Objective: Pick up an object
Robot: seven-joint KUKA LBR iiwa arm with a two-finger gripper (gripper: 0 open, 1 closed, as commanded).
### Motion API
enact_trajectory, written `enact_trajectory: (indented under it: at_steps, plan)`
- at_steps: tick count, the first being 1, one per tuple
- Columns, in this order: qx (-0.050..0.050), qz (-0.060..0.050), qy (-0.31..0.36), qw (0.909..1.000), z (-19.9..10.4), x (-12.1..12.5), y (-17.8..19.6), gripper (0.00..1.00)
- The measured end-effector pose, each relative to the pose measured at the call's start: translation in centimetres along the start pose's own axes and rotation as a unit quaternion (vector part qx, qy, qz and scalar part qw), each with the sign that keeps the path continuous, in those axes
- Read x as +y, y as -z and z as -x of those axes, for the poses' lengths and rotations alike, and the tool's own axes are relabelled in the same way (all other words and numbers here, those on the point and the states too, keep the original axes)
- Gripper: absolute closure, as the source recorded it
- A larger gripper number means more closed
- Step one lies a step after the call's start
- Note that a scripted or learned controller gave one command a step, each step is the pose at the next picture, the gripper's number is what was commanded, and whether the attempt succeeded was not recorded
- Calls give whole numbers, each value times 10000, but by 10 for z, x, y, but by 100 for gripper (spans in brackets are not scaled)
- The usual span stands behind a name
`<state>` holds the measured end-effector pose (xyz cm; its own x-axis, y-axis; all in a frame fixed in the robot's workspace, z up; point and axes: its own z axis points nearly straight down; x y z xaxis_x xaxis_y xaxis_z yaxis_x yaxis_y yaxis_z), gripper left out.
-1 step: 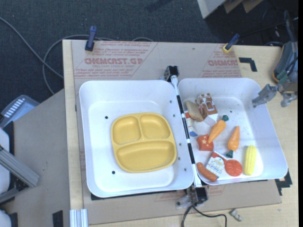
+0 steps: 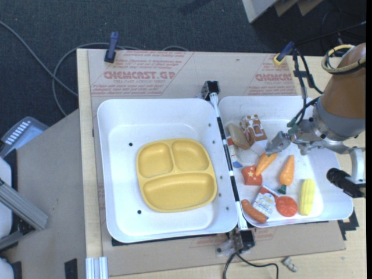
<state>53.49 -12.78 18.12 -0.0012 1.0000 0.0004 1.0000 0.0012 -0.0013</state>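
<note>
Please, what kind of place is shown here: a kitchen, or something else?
Probably a robot test bench in a lab, not a kitchen. Two white bins sit on a board clamped to the bench, the food beside the yellow divided plate looks like toys, e.g. the corn cob, and loose cables cross the carpet.

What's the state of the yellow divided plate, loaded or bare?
Bare. The yellow divided plate lies flat in the left bin, all three compartments showing plain yellow. The toy food sits in the right bin.
</note>
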Motion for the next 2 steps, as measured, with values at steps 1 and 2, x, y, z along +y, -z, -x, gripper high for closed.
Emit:
enact_trajectory:
  at_steps: [1,2]
  plan:
    - [-1,43,-1,10000,-22,-36,-88,0]
    - [9,28,-2,10000,-19,-18,-92,0]
